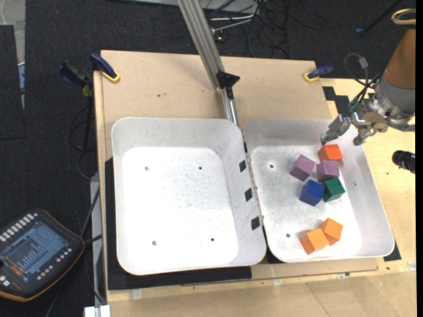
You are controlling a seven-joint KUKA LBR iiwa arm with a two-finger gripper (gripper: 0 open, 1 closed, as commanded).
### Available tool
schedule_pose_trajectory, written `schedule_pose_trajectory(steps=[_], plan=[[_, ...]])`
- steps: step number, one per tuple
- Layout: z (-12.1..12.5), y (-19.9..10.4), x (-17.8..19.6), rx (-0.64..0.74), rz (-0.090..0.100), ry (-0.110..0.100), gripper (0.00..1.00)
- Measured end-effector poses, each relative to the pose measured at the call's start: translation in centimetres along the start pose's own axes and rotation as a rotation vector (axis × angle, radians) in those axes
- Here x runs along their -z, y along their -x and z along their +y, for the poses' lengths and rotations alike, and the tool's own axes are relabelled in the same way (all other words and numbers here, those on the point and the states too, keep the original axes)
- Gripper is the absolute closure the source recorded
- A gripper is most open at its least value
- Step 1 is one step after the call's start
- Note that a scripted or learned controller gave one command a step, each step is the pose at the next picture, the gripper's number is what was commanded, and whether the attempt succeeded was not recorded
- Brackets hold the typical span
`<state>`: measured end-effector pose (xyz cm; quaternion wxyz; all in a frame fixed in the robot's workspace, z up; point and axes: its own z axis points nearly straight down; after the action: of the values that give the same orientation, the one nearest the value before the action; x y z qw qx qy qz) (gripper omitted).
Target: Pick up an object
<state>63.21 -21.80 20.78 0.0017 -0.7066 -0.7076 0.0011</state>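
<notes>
From my seat the arm (403, 65) is cut off by the right edge of the view, so I see little more than its orange band and grey wrist. The jaws (346, 132) hang over the far right rim of the right bin (277, 243); two dark fingers splay downward with a gap between them, so I read them as apart, with nothing between them.

Taking the right bin as my landmark and going left to right: a teach pendant (33, 253) lies on the floor well to its left, partly cut by the lower left corner. The left bin (132, 137) sits just beside it, their rims touching along the middle seam, on the tabletop (165, 84). A metal pole (205, 38) slants down to the far end of that seam.

The near left stretch of the right bin's floor is bare white, the widest open room. The blocks cluster toward its right half: a light purple block (303, 167), then a blue block (312, 193) touching a green block (334, 188), with a second purple block (328, 170) just behind them and a small orange block (331, 152) at the far side, right under the jaws. Near the front rim two orange blocks (322, 236) sit touching. How the middle blocks overlap is hard to make out.
</notes>
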Motion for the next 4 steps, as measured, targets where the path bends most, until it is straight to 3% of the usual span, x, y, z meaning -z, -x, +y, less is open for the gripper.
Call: schedule_pose_trajectory(steps=[1,2,3,4], plan=[[0.1,0.0,0.3,0.002,-0.002,0.004,0.0],[0.3,-0.9,-5.8,0.002,0.0,-0.001,0.0],[0.8,-0.8,-7.9,0.002,-0.006,0.021,0.0],[0.8,-0.8,-7.1,0.005,-0.008,0.022,1.0]])
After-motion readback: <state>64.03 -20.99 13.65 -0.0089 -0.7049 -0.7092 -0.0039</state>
